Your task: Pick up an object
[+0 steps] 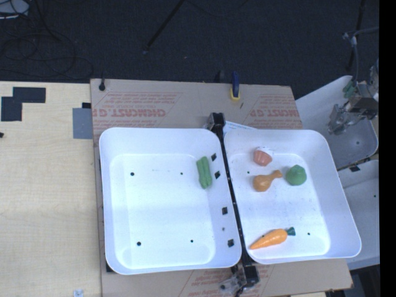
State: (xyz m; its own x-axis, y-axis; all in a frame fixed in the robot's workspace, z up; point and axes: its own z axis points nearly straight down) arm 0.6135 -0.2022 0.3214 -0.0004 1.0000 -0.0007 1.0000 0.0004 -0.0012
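Objects wait in both bins, arm parked at far right

The claw (344, 117), state impossible to tell, hangs right of the right bin (337, 184); nearest lies the green ball (296, 175), down-left

This looks like a robotics lab or test cell rather than a home or shop. Two shallow white plastic bins (164, 200) sit side by side on a brown cardboard sheet (185, 107) with printed lettering, held by a blue-and-yellow clamp (235, 86) at the upper middle of the frame. The light wooden bench top (46, 197) on the left carries dark rectangular patches. Loose black cables (37, 5) trail over the dark floor at upper left, and grey metal equipment (354, 113) stands at the right edge.
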